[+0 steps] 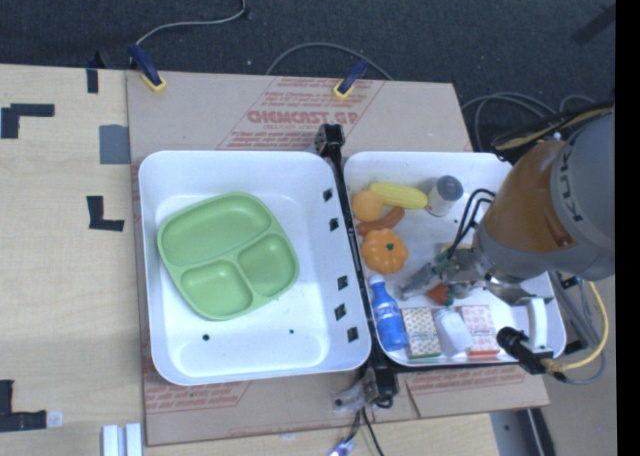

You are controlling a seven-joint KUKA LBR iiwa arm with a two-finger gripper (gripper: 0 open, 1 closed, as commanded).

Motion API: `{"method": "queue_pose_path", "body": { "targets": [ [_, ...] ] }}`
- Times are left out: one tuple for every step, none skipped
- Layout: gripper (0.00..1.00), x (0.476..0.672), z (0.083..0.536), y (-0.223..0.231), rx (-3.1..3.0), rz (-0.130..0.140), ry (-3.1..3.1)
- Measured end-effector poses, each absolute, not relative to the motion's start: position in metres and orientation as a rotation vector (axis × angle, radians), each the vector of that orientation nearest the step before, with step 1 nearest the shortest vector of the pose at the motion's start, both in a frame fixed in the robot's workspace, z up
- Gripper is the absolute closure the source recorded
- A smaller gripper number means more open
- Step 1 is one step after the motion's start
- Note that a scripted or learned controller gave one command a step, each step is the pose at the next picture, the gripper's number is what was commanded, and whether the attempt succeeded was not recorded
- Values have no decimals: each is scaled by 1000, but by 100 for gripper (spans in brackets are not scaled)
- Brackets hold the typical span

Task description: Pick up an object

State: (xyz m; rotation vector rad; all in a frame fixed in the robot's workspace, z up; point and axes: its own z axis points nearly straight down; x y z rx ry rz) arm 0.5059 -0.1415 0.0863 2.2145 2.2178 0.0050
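Observation:
My gripper (440,282) reaches down into the right bin (420,166), low over a small red-orange item (440,294) near the bin's middle. Whether anything sits between its tips is hidden by the wrist. Around it lie an orange pumpkin-shaped toy (385,250), a yellow corn cob (398,194) beside an orange fruit (367,206), a grey cylinder (443,191), a blue bottle (387,316) and several flat packets (448,330) along the near wall.
The left bin (160,174) holds a green divided plate (228,254). A black hinge strip (343,244) runs between the bins. The arm's grey body and orange band (540,209) cover the right bin's right side. Cables trail at the right.

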Motion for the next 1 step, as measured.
{"method": "queue_pose_path", "body": {
  "targets": [
    [100,506,95,-142,2215,2,2217]
  ]
}}
